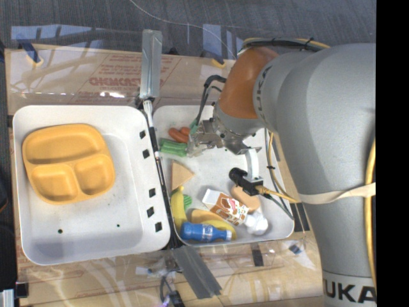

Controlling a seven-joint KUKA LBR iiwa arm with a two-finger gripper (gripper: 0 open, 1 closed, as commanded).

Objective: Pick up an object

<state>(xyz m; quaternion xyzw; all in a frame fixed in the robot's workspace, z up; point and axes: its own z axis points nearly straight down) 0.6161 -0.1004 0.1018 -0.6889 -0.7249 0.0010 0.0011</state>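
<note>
My gripper (199,141) reaches down into the upper left part of the right bin (281,229). It hangs close over a green cylinder (171,148) and an orange-red carrot-like piece (178,133) by the bin's left wall. Whether anything sits between its fingers is hidden by the wrist. Lower in the same bin lie a tan wedge (181,172), a yellow banana (177,204), a blue bottle (204,233) and a brown-and-white carton (229,208).
The left bin (83,242) holds a yellow divided plate (67,162). A grey divider bar (151,66) runs between the bins at the top. The big grey arm covers the right bin's right side. A small white bottle (257,222) lies near its lower right corner.
</note>
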